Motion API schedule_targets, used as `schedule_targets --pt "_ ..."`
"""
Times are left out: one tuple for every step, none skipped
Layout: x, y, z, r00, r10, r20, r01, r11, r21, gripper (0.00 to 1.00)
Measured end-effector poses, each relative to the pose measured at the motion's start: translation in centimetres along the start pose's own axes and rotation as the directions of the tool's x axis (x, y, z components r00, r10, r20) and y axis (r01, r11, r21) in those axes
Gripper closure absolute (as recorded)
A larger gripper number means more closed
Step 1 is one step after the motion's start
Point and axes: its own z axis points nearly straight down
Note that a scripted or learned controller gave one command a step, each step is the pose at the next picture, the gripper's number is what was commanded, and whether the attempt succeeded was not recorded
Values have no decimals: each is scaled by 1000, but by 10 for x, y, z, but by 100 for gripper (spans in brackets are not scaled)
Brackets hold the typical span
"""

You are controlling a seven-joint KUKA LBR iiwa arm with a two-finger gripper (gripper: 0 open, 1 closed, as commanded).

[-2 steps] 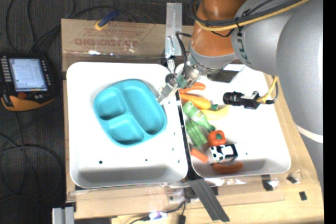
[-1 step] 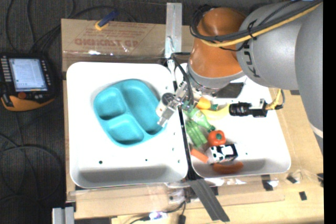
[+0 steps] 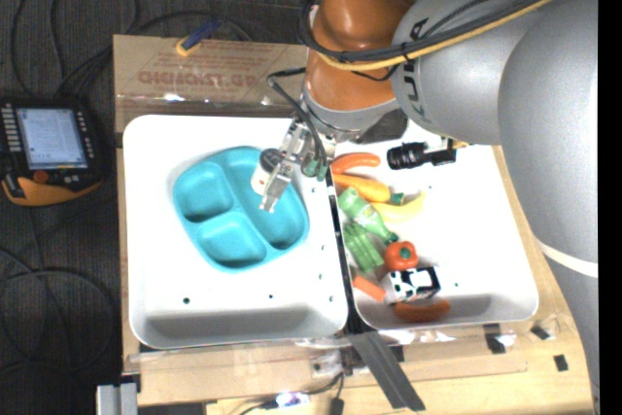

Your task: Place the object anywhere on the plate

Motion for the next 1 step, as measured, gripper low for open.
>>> schedule_targets --pt "0 0 0 1000 0 0 0 1000 -1 0"
